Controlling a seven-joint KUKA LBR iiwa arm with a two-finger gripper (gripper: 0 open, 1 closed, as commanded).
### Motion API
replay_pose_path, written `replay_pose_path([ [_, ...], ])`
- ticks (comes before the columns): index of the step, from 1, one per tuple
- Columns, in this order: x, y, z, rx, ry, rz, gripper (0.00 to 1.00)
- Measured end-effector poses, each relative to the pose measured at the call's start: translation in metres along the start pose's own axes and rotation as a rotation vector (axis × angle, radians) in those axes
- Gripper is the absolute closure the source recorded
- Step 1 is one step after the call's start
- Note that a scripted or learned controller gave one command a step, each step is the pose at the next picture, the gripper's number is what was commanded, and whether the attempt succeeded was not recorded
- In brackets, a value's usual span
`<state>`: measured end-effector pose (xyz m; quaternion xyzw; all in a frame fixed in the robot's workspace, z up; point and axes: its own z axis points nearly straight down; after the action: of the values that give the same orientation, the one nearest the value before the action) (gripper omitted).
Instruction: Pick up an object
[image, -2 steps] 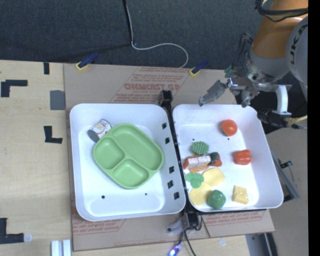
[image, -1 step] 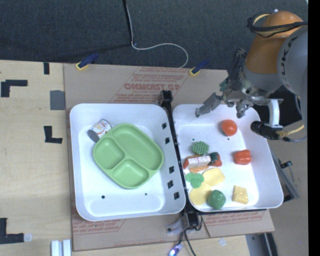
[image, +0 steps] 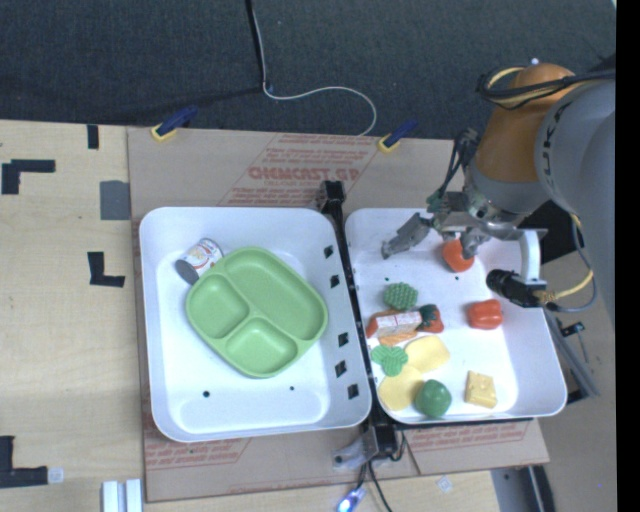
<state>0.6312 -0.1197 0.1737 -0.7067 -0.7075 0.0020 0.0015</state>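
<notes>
While I am hovering over the right white bin (image: 545, 395), my pincer (image: 462, 243), its state unclear, is hanging directly above the small round orange-red fruit (image: 458, 257).

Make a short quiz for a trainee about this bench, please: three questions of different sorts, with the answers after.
1. True or false: the green divided plate lies in the right bin.
2. Which item lies closest to the gripper? A) small orange-red item B) cheese wedge C) small can
3. Fill in: the small can touches the plate's upper ___ edge.

Key: 1. False, it lies in the left bin. 2. A. 3. left.
</notes>
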Motion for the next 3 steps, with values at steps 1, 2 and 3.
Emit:
replay_pose_path([
  [1, 0.000, -0.002, 0.043, 0.000, 0.000, -0.001, 0.00],
  [2, 0.002, -0.003, 0.092, -0.001, 0.000, -0.001, 0.00],
  [3, 0.002, -0.002, 0.080, -0.003, 0.000, -0.002, 1.00],
])
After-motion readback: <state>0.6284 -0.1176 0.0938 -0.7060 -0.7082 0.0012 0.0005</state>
